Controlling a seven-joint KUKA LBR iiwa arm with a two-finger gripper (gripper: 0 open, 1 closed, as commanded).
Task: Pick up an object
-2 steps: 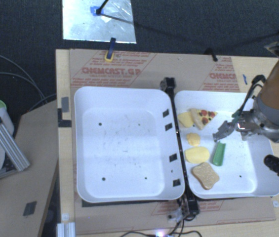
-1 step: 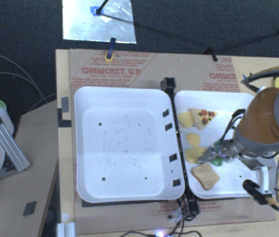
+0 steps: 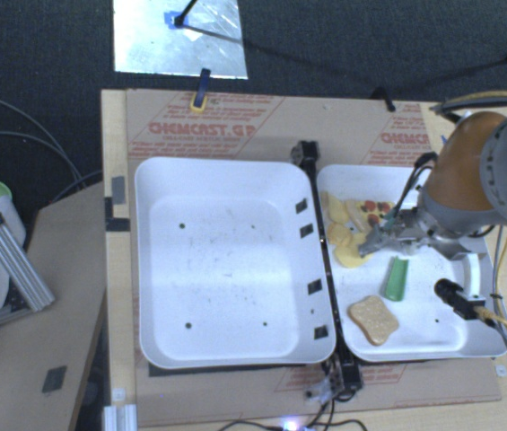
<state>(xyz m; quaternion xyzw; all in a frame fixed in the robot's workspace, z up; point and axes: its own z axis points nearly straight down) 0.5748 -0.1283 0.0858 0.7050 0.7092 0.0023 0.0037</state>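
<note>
Camera view: nearest the lens, a toast slice [image 3: 372, 320] lies at the right bin's [image 3: 450, 339] front. Behind it, 1 green block [image 3: 397, 278], then yellow pieces [image 3: 345, 233] by the divider. Gripper [image 3: 377, 239] sits low over the yellow pieces. Finger state: cannot tell. Nothing seen between them, so the pick looks not yet done; grasp and lift remain. Left bin [image 3: 222, 268] bare.

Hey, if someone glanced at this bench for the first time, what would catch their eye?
Probably the grey arm with its orange band, reaching in from the right over the right bin. Its gripper hangs by a cluster of yellow pieces, with a green block and a toast-shaped piece nearer the camera. The left bin looks bare.
</note>
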